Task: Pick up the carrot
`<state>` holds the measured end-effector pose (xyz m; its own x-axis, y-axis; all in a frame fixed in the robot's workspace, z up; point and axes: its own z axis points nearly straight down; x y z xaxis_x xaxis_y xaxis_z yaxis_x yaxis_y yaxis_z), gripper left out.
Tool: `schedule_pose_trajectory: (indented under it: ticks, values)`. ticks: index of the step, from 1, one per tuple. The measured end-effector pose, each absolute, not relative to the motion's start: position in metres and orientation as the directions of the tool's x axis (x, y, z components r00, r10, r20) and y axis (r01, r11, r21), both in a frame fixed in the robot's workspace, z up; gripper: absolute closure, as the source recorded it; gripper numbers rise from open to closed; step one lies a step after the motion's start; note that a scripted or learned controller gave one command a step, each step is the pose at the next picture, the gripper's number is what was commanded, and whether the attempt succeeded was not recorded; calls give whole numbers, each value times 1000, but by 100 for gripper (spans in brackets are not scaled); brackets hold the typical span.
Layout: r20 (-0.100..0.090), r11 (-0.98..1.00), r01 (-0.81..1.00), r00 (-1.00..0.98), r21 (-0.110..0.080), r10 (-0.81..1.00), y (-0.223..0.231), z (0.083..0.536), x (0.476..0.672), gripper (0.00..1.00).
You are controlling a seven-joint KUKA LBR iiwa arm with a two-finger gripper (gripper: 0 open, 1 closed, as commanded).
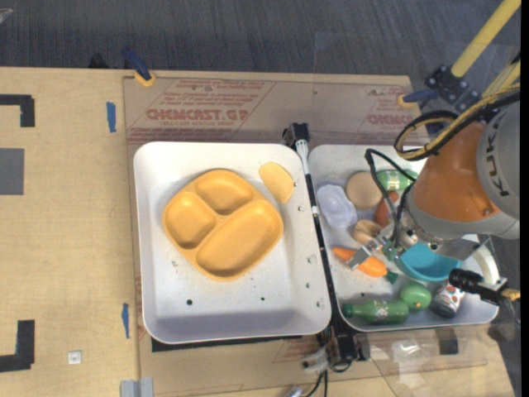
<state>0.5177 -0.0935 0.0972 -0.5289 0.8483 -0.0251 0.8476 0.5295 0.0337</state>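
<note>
Hovering low in the right white bin [475,319], metal hand [382,248] just above small orange carrot [369,265]; grip unreadable. Best: straddling carrot lengthwise, avoiding teal bowl [426,263].

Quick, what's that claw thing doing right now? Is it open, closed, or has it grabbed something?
Gripper: low in the right bin, right at the carrot; whether it is open, closed or gripping cannot be told.

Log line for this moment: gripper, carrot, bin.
gripper: low in right bin | carrot: lying beside fingertips, not visibly gripped | left bin: yellow divided plate
</note>
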Motion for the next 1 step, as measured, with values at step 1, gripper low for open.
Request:
schedule_pose_trajectory:
  ticks: [1]
  values:
    - [-41,529,847,-527,49,849,-96,115,524,100]
